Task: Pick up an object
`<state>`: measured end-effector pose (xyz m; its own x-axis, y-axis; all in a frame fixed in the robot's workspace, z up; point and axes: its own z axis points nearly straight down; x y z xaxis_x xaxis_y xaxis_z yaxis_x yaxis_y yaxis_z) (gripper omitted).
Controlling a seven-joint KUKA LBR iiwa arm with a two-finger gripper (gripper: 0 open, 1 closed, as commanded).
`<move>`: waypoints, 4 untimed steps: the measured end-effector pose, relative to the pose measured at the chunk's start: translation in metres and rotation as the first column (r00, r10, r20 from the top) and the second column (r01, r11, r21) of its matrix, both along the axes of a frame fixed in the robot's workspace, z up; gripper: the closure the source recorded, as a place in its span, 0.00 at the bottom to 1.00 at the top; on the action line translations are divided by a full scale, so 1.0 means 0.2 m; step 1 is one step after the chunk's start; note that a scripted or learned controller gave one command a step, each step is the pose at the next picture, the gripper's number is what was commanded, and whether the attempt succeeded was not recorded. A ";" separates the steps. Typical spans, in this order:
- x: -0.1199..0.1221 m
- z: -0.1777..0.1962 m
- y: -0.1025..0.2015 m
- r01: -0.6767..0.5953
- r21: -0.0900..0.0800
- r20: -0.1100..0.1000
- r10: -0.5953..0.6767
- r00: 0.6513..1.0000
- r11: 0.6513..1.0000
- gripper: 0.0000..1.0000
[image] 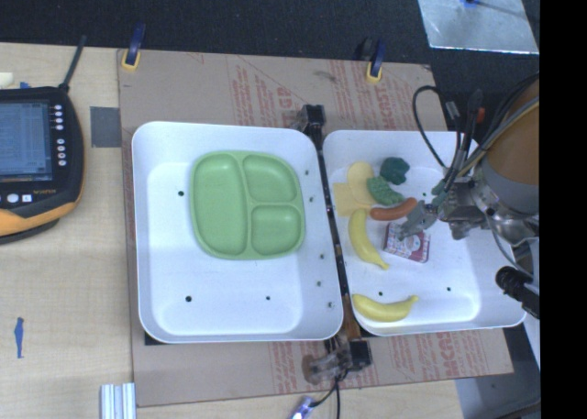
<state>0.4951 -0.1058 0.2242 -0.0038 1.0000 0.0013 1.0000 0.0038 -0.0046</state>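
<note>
Cardboard sheet underlies two white bins; whether the hand grips anything is unclear.

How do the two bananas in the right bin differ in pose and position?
The upper banana runs top to bottom beside the divider, close to the sausage; the lower banana lies crosswise near the right bin's front wall, apart from other items. The upper looks longer and paler. Both are yellow, curved, and lying flat.
</note>
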 end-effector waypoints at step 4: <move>0.81 -0.61 -0.27 -0.002 -0.001 0.002 0.002 1.000 1.000 1.00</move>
